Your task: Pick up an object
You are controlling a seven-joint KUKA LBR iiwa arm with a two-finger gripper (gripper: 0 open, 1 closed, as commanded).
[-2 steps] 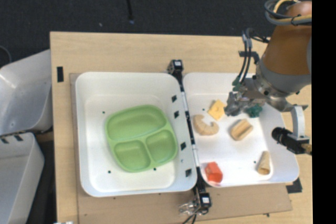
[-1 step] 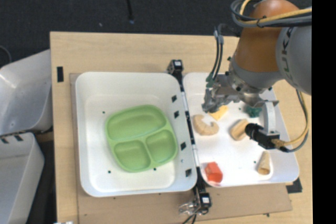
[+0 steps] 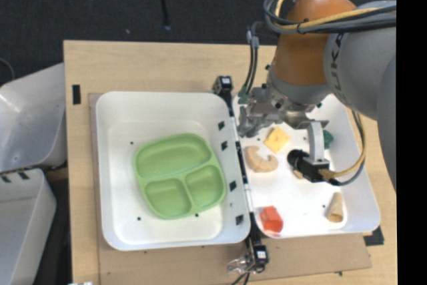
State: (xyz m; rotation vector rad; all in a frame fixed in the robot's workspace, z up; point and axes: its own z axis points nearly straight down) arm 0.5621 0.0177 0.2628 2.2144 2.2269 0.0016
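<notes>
The gripper point(image 3: 257, 118) is positioned low over the upper left corner of the right bin point(image 3: 303, 207), close to the dividing wall between the two bins. The wrist body covers it, so it cannot be determined whether the jaws are apart or together. No object is visible between them.

Candidate objects in the right bin:
- Yellow block point(image 3: 277, 140): just beside the gripper, on its lower right. It lies flat, turned diamond-wise, with its long axis running from lower left to upper right in the camera view.
- Tan curved piece point(image 3: 260, 160): directly below the yellow block and close to it, near the dividing wall. Its long axis runs roughly left to right.
- Red block point(image 3: 270, 219): at the lower left corner of the bin, well apart from the gripper.
- Tan cone point(image 3: 335, 208): at the lower right, with its long axis close to vertical in the view.

Obstructions: the dividing wall lies immediately left of the gripper, and the arm point(image 3: 310, 43) overhangs the upper part of the right bin.

The left bin point(image 3: 120, 117) holds a green divided tray point(image 3: 179, 173), which lies flat near the middle.
</notes>
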